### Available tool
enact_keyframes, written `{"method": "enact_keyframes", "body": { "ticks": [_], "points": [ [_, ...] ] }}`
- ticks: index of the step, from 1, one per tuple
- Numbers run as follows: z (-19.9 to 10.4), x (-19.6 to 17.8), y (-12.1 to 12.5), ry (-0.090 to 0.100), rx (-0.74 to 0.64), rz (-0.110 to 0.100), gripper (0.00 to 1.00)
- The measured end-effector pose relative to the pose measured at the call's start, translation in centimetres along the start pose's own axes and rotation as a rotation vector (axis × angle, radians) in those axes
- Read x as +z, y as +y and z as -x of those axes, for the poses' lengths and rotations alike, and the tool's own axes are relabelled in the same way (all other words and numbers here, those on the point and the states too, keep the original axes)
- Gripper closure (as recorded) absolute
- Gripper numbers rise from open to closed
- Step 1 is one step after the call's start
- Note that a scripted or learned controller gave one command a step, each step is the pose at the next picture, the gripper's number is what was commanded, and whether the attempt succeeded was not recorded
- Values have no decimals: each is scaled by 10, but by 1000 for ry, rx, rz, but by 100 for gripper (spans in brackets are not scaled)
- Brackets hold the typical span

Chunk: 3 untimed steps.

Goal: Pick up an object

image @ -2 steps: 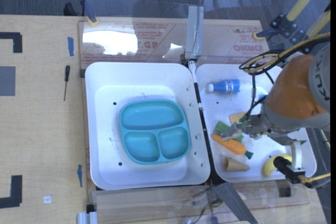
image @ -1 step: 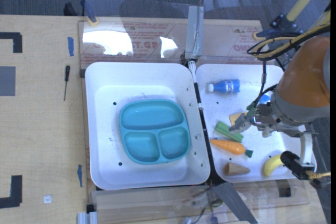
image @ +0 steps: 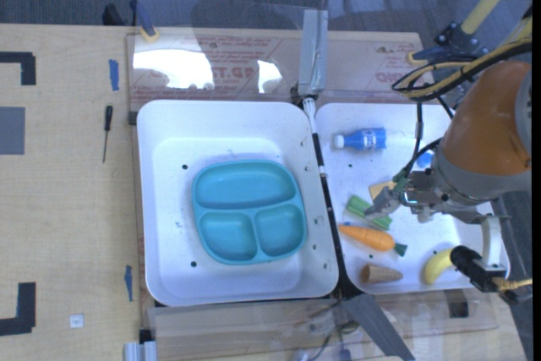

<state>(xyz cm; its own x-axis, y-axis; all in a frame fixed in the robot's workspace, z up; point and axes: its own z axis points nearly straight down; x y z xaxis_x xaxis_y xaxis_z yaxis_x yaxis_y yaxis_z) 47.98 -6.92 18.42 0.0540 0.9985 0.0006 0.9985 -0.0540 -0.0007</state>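
Hiding green object (image: pixel 368 210) partly: pincer (image: pixel 385 200), grip unclear.

You have a blue three-compartment tray (image: pixel 248 210) lying flat in the left white bin (image: pixel 161 182), near the middle of the frame. On the wooden bench (image: pixel 59 207) at the left, a black-handled screwdriver (image: pixel 106 131) lies just outside that bin's upper left corner, with a strip of blue tape (image: pixel 114 73) above it. Black corner marks (image: pixel 24 67) sit at the far left edge.
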Motion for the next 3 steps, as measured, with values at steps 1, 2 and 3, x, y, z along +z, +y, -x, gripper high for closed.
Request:
{"method": "enact_keyframes", "body": {
  "ticks": [1,2,3],
  "points": [
    [24,96,13,-1,-329,6,0],
    [24,85,15,-4,-327,14,100],
    [-41,-2,102,0,-105,5,100]
  ]
}}
